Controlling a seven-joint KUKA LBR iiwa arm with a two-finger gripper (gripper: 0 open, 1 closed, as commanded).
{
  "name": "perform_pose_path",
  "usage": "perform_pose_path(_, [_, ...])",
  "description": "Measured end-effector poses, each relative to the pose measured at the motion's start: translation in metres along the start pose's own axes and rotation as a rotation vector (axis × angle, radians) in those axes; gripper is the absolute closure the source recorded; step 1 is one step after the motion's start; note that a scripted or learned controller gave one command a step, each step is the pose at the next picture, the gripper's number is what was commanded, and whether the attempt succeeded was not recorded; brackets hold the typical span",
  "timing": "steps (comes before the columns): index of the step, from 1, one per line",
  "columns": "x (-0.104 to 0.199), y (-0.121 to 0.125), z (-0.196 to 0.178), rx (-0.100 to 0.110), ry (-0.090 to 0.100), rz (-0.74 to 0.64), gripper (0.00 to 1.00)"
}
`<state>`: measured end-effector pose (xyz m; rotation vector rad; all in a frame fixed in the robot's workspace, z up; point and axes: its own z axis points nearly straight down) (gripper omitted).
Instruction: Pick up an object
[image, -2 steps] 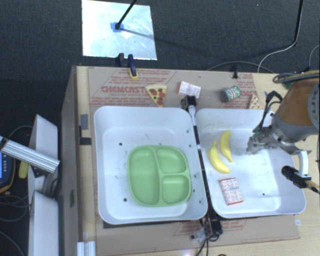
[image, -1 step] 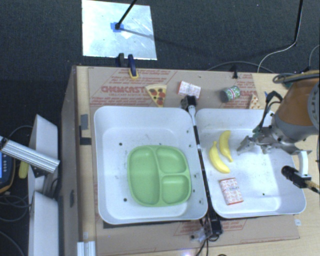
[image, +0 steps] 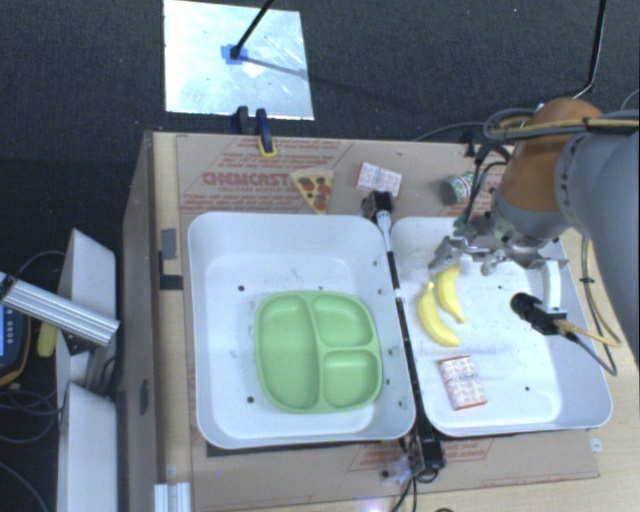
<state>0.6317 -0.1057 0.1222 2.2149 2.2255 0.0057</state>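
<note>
Yellow bananas (image: 440, 306), green plate (image: 320, 351), white bins (image: 232, 250), red-checked packet (image: 462, 382)

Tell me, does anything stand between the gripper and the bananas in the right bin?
Nothing visible does. The gripper is right at the far ends of the bananas in the right bin. The small packet lies apart from them, on their other side, nearer the camera.

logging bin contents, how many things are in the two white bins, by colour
green plate: 1
yellow bananas: 2
red-and-white packet: 1
total: 4
</note>
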Motion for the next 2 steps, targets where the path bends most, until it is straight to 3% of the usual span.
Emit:
perform_pose_path(1, [0.002, -0.002, 0.038, 0.003, -0.001, 0.0, 0.0])
perform_pose_path(2, [0.002, -0.001, 0.027, 0.0, -0.002, -0.002, 1.0])
